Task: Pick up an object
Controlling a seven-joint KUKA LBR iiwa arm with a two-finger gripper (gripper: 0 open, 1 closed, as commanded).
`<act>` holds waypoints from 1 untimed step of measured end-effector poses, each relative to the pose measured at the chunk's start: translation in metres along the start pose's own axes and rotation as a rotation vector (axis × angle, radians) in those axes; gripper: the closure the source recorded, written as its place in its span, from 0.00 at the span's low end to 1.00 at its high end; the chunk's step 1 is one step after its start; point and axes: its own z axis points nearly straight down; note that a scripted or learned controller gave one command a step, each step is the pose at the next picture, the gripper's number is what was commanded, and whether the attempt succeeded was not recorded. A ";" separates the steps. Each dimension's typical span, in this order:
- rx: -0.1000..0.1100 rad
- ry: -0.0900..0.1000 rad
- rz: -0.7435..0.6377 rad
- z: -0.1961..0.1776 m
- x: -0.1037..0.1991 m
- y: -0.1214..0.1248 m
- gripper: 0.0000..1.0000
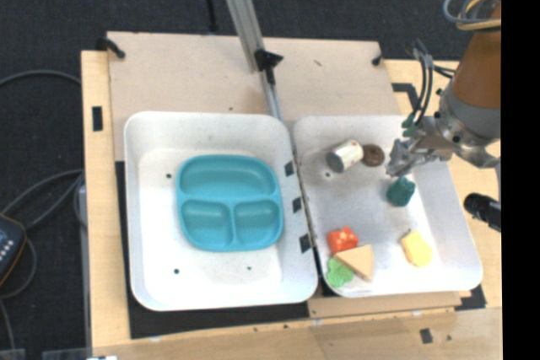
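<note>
1. Two white bins lie side by side on the bench: the left bin and the right bin.
2. My claw hangs over the upper right part of the right bin, and my arm comes in from the right side of the view.
3. From this camera I cannot tell if my fingers are apart or together; they look like one grey cluster.
4. I see no object between my fingers.
5. A dark teal object lies just below my claw, very near to it, but I cannot tell if they touch.
6. A white cup lies on its side to the left of my claw, and a small brown object lies just beside the cup.
7. Near the lower edge of the right bin there are a red-orange object, a green object and a tan wedge, all close together.
8. A yellow object lies alone to the right of them.
9. A teal divided tray with three compartments rests in the middle of the left bin.
</note>
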 end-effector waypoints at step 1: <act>-0.001 0.001 -0.002 -0.003 0.050 -0.004 1.00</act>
